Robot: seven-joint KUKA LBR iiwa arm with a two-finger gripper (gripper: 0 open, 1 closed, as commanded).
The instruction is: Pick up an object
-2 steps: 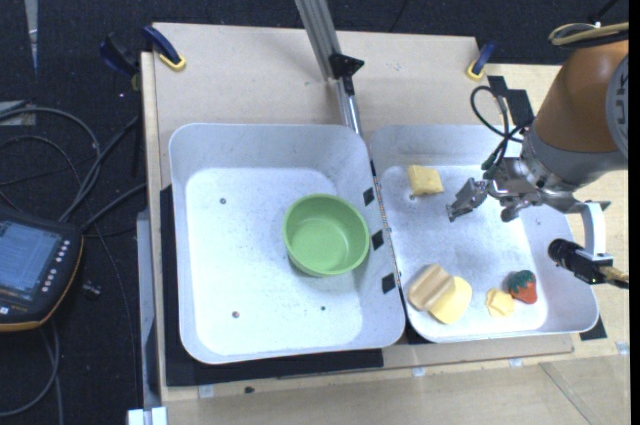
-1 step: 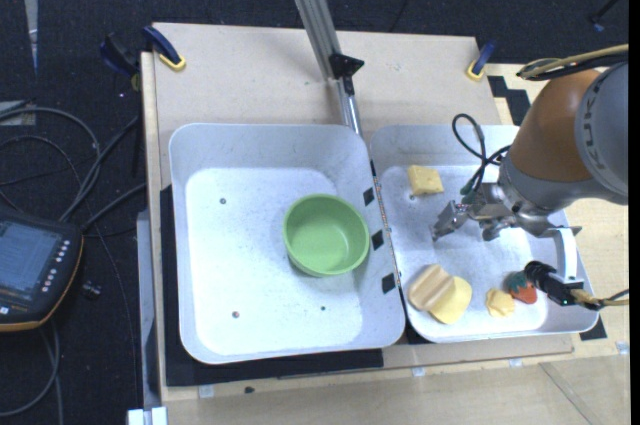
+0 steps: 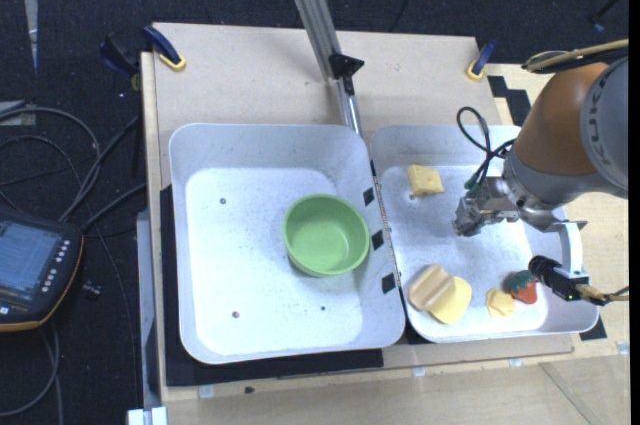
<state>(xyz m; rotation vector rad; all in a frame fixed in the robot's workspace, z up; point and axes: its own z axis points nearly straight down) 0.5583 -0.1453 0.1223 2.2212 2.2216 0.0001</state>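
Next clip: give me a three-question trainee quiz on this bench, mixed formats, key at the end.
1. True or false: the green bowl sits in the left bin.
2. Which item lies nearest the bowl in the right bin? A) the pale bread-like pieces B) the red and green toy C) the small yellow piece
3. Fill in: the gripper hangs over the ____ bin, below the yellow block in the camera view.

Key: 1 true; 2 A; 3 right.
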